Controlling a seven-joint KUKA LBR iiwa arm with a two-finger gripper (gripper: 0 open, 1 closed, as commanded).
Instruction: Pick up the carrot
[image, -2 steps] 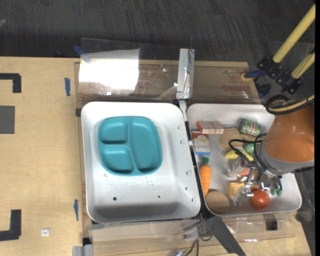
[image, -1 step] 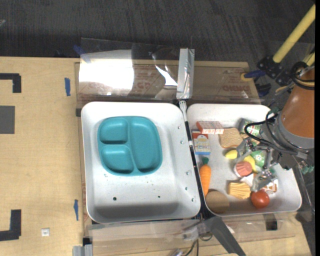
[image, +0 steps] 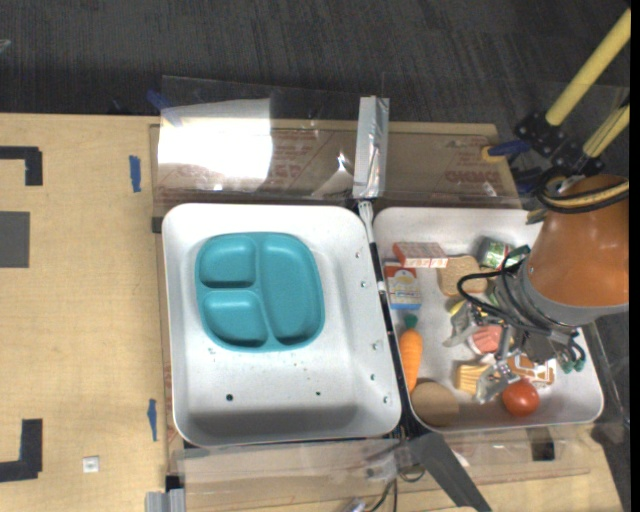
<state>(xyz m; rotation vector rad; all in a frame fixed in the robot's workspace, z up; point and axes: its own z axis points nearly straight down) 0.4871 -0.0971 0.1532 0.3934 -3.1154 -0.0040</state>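
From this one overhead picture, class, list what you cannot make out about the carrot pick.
1. Gripper: its fingers are lost among cables and clutter, so open or shut is unclear.
2. Items beneath the arm in the right bin: hidden by the wrist.
3. Carton labels: too small to read.
4. Carrot: its lower tip, against the brown item, is blurred.

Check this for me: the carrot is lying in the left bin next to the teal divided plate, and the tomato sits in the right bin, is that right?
Not quite. The carrot lies in the right bin, against its left wall, not in the left bin with the teal divided plate. The tomato does sit in the right bin, near its front edge. The camera view shows this.
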